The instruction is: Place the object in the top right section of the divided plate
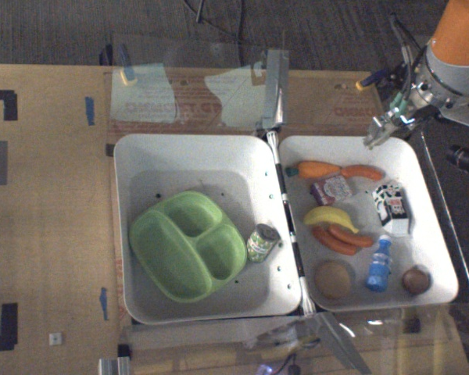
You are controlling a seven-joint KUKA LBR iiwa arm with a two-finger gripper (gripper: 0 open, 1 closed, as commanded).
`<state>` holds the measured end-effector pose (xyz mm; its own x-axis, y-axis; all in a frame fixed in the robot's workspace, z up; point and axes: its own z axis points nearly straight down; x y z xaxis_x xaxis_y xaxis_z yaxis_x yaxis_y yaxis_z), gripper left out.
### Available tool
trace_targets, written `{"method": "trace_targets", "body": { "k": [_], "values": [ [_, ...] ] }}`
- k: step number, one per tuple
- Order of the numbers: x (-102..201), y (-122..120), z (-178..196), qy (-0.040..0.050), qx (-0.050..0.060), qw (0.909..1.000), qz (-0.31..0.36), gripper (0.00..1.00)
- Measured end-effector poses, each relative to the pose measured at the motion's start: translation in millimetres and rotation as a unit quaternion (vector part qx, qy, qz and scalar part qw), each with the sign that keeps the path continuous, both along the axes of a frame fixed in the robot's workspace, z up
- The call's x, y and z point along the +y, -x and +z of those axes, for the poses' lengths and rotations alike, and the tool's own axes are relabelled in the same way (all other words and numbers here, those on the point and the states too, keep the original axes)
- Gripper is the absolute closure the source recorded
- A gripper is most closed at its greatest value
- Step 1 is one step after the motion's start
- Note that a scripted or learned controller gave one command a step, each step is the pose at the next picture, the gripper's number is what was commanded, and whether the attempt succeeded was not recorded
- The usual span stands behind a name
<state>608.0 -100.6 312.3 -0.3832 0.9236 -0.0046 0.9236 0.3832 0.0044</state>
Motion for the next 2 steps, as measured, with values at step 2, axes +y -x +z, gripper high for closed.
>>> {"method": "trace_targets", "body": {
  "k": [2],
  "values": [
    [140, 108, -128, -0.0013, 0.004, 0.9876, 0.157, 1.00]
  ]
}}
